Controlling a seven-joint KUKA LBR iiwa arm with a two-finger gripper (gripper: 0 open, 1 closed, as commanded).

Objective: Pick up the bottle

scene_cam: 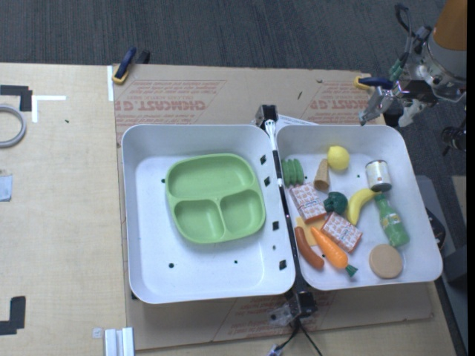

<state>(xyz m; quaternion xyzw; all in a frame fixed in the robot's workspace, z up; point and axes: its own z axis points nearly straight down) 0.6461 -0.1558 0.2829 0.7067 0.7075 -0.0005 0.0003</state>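
The tool (387, 108) hangs above the far right corner of the right bin (415, 170), and I cannot tell how it is set. It holds nothing. The green bottle (390, 219) lies flat in that bin near the right wall, between the can (378, 175) and the round cookie (386, 261). A banana (359, 203) lies just beside it.

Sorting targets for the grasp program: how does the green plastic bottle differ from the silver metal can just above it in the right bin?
The green plastic bottle is long and slim; the silver metal can is short and stubby. The bottle is translucent green, the can shiny grey with a pale end face. The bottle touches the yellow banana's lower side, the can its upper tip. Both lie on their sides in the right bin.
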